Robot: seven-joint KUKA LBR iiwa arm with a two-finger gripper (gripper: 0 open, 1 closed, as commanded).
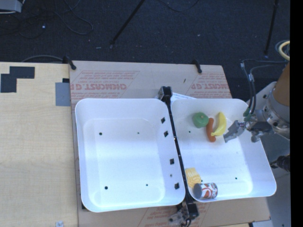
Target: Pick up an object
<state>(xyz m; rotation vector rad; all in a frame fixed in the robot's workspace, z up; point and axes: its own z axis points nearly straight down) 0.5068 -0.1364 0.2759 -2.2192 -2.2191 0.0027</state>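
While the arm reaches in from the right, its pincer [235, 130] hangs over the right bin [246, 174], just right of a small cluster of toy food; whether its fingers stand apart or together I cannot tell, and nothing shows between them. Nearest to it lies a yellow banana [219, 124], curved and slim, touching an orange carrot-like piece [210, 129], with a rounded green piece [200, 119] just to their left, all in the far half of that bin. These look like hollow plastic: probably light, stiff and rather slippery, apt to skid on the smooth bin floor. The banana seems best taken across its narrow middle, square to its curve. At the near left corner of the same bin lie a small red and white can [207, 190] on its side and a pale yellow ridged piece [192, 177]. The can would likely roll if nudged.
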